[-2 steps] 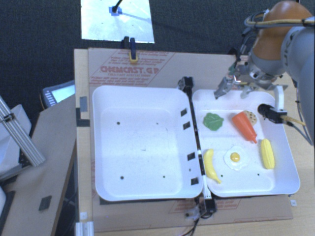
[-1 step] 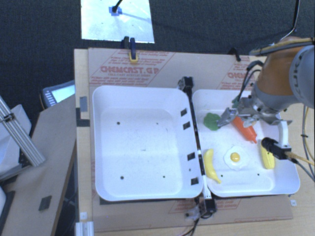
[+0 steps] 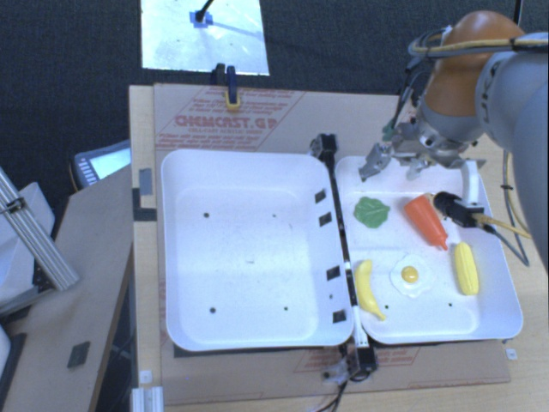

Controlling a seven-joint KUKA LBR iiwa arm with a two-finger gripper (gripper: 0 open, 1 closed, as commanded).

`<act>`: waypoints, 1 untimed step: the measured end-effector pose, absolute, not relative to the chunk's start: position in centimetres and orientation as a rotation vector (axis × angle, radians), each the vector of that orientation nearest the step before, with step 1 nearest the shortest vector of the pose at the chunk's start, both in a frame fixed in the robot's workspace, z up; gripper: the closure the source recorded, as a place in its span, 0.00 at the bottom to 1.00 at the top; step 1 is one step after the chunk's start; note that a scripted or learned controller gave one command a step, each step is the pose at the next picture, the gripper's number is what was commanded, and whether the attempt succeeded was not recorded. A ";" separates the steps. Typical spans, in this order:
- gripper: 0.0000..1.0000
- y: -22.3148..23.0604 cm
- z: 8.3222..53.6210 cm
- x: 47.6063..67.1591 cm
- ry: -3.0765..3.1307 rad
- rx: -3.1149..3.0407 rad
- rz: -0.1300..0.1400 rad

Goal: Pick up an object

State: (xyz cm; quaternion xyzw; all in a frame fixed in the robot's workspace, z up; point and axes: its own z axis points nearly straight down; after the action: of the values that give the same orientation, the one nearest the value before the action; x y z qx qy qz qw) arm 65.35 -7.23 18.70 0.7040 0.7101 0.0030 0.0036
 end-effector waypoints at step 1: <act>0.00 -11.0 23.2 59.6 2.215 2.222 0.002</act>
State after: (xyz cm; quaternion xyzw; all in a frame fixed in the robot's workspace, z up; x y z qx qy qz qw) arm 59.56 -11.01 23.23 0.7082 0.7060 0.0006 0.0021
